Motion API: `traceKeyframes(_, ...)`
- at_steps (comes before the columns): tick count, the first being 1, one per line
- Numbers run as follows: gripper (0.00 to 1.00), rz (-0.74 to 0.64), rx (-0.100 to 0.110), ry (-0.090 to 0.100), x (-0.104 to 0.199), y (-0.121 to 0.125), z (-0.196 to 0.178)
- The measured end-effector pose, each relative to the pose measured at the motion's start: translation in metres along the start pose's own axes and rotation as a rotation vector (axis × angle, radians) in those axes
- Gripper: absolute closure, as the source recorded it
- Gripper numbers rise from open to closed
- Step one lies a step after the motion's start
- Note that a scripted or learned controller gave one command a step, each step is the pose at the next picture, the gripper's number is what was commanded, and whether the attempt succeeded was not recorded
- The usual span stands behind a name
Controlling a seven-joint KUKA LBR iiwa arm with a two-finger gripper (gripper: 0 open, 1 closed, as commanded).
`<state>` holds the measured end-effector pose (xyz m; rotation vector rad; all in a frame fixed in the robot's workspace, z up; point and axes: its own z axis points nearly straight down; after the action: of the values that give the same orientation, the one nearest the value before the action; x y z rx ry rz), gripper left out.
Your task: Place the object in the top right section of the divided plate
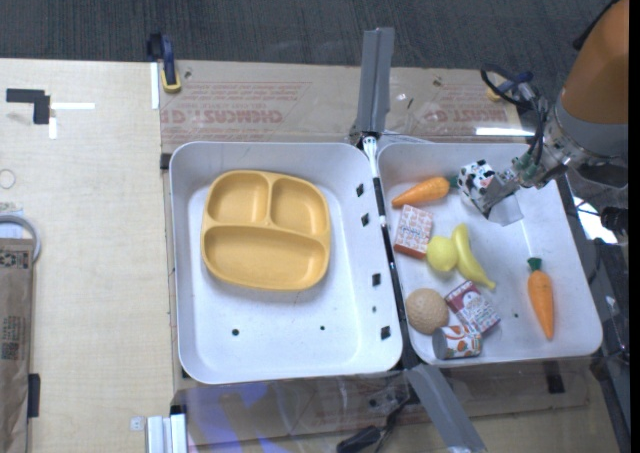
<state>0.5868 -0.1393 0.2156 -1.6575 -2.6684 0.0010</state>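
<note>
The gripper (497, 191) is seen low in the right bin (575, 241), beside a black-and-white toy (476, 179); whether it is open or closed cannot be told. The pick-up appears under way. The yellow divided plate (267, 229) lies in the left bin (200, 341), its top right section (297, 207) bare. A secure grasp is judged necessary next.
</note>
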Motion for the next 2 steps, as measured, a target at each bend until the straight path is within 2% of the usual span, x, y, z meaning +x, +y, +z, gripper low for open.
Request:
traceKeyframes(1, 1.0, 0.309, 0.005, 0.002, 0.079, 0.004, 0.027)
traceKeyframes(2, 1.0, 0.136, 0.01, -0.013, 0.147, 0.027, 0.025)
